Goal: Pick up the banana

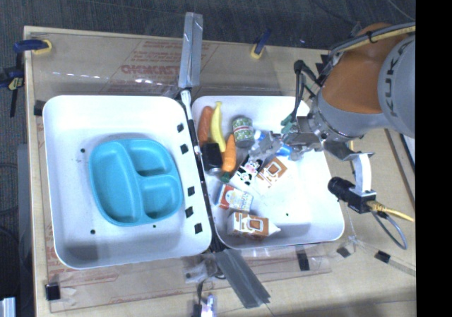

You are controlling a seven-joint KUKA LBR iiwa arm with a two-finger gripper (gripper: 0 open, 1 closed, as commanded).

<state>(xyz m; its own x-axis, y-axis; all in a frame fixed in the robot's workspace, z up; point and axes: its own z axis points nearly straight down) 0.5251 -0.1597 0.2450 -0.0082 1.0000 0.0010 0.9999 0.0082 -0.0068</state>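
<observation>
Camera view: banana [219, 126] lies in the right bin [321, 227], top-left corner by the divider, long axis running roughly up-down in frame, squeezed between a brown sausage-like item [205, 125] on its left and an orange carrot [229, 155] just below-right. Pincer [272, 145] sits mid-bin, over small cartons, w/ banana off to its left and slightly up-frame, near but apart. Can't tell pincer state — too blurred. Judgement: next move is a short shift left, w/ closing direction set across banana's long axis. Blue tray [134, 181] in left bin irrelevant.

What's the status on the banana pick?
Gripper over right bin, holding nothing visible. Banana by left wall, untouched. Carrot and sausage flank it.
</observation>
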